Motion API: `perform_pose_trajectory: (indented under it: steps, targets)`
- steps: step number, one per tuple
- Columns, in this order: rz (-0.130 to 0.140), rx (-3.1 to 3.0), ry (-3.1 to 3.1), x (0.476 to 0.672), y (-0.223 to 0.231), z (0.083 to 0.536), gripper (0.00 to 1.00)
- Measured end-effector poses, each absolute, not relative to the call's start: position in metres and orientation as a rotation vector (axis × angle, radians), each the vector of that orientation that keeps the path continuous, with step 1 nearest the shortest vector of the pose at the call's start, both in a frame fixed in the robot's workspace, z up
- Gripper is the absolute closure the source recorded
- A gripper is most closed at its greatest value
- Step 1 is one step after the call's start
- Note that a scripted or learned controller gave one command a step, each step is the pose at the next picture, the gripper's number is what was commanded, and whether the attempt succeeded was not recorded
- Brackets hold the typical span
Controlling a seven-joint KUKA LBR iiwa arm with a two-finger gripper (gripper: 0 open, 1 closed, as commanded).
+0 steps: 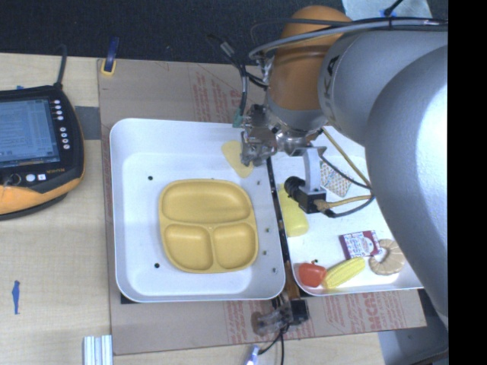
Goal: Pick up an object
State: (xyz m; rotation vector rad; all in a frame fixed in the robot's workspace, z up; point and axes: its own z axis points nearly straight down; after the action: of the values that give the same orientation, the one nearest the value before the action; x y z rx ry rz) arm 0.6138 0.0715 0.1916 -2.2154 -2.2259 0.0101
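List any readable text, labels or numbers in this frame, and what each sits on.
No text here can be read out.
Orange-and-black handheld pendant: lines on its screen, too small to read.
Small red-and-white packet in the right white bin: print blurred.
Brown cardboard sheet under the bins: faint red markings, illegible.
Small patterned card by the gripper: pattern, no legible words.

Glossy yellow plastic tray (207, 224), smooth white plastic bin (133, 139), matt brown cardboard (167, 90)

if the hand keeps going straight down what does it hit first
Probably the pale yellow piece at the left bin's back right corner, directly under the hand; depth is unclear from this slanted view.
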Motion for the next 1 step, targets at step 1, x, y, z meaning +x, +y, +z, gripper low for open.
perform_pose_trajectory:
  steps: [1]
  targets:
    - [-0.002,-2.221,-2.226,0.5833,0.0302,0.2794,1.00]
